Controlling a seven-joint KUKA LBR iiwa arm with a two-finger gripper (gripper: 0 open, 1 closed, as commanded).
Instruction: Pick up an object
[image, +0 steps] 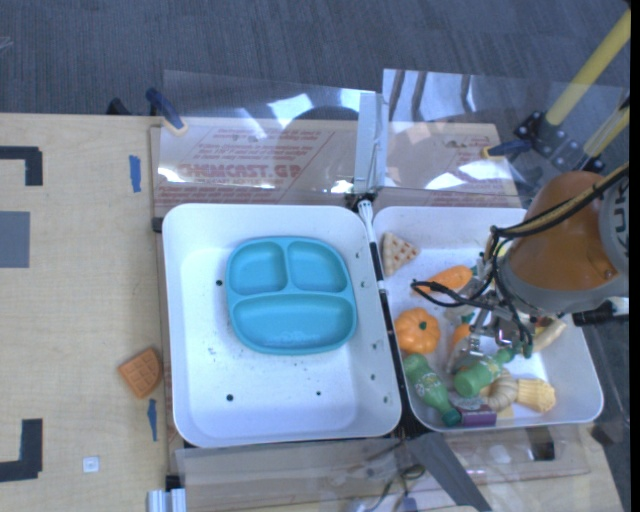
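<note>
- Camera view: the claw (487, 338) hangs low in the right bin (590, 385), among toy foods near its front edge.
- I cannot tell its state.
- A green bottle (430, 385) lies just beside it.

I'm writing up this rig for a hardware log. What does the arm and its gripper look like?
The arm is grey with a broad orange band above the wrist. Black cables loop off it toward the gripper, a small metallic assembly.
</note>
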